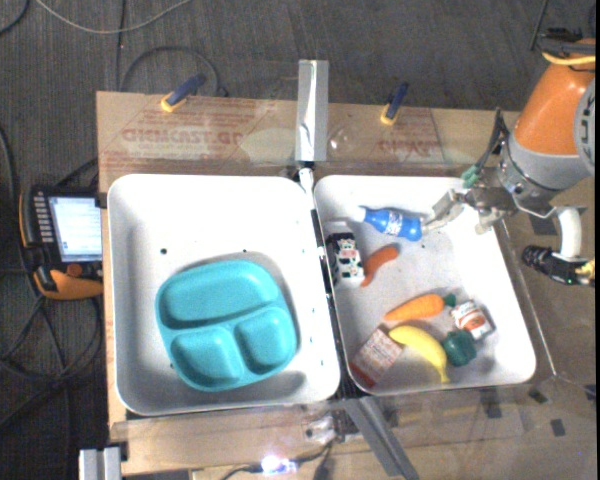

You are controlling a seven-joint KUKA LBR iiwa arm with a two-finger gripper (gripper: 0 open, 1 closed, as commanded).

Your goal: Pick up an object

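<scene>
The right bin [510, 288] holds several small objects. A blue bottle [392, 223] lies near its back wall, with a red-orange sausage shape [380, 260] and a black-and-white toy [347, 256] just in front. Toward the front lie a carrot [416, 308], a banana [422, 350], a green piece [459, 349], a red-and-white can [472, 318] and a packet [375, 356]. My gripper [465, 214] hangs over the bin's back right part, just right of the blue bottle. Its fingers are spread open with nothing between them.
The left bin [130, 218] carries a teal divided plate [227, 320]. A metal post [311, 118] stands behind the divide between the bins. A handheld pendant [65, 238] lies off the bench at the left. Cables run over the floor behind.
</scene>
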